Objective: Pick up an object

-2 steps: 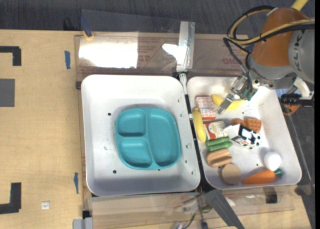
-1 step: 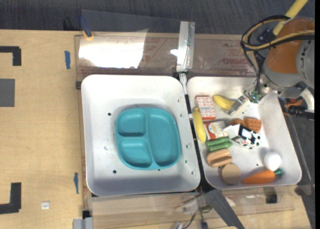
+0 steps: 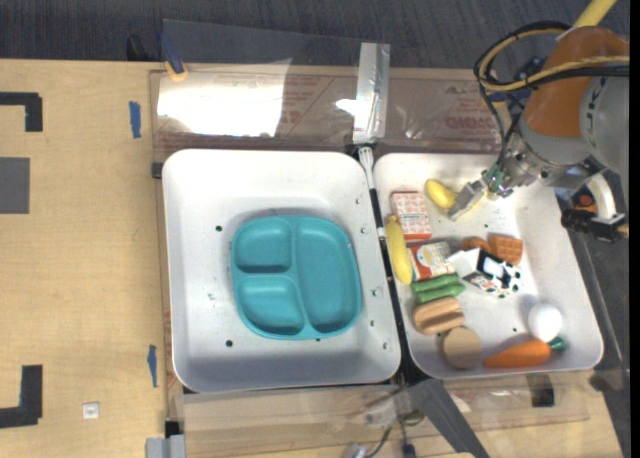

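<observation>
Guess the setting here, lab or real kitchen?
Likely a robot lab bench: two white bins side by side, toy food such as a carrot, a teal divided tray, tape marks.

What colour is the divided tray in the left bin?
Teal, seen clearly in the camera view: the tray.

Even, bright light is falling from above, leaving only soft, short shadows under the teal tray (image 3: 297,276). Glare is washing out the clear plastic sheet (image 3: 225,106) behind the bins, and the white bin walls (image 3: 190,196) are nearly blowing out. Small toys are looking slightly soft.
</observation>
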{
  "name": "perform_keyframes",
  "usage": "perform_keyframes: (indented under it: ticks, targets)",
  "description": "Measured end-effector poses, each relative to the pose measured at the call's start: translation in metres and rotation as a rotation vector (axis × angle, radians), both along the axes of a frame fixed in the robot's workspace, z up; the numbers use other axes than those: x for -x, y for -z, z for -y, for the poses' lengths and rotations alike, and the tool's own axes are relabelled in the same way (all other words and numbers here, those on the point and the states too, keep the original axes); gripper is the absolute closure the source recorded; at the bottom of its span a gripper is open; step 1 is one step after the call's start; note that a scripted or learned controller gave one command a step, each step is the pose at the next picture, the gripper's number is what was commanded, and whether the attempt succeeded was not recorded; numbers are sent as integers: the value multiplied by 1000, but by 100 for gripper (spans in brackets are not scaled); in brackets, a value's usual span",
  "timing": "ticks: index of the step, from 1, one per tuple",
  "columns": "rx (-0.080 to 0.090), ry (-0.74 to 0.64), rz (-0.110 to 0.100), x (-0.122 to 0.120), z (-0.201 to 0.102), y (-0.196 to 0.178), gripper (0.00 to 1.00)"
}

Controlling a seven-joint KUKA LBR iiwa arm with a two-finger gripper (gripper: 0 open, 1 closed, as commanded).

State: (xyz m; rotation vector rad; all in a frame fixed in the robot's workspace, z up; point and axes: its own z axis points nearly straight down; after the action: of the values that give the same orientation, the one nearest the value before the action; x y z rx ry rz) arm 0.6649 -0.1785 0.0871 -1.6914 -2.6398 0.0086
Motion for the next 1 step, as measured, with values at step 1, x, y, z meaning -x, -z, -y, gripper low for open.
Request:
perform_keyframes:
  ticks: [1]
  targets:
    - [4, -4, 15, -4, -1, -13, 100]
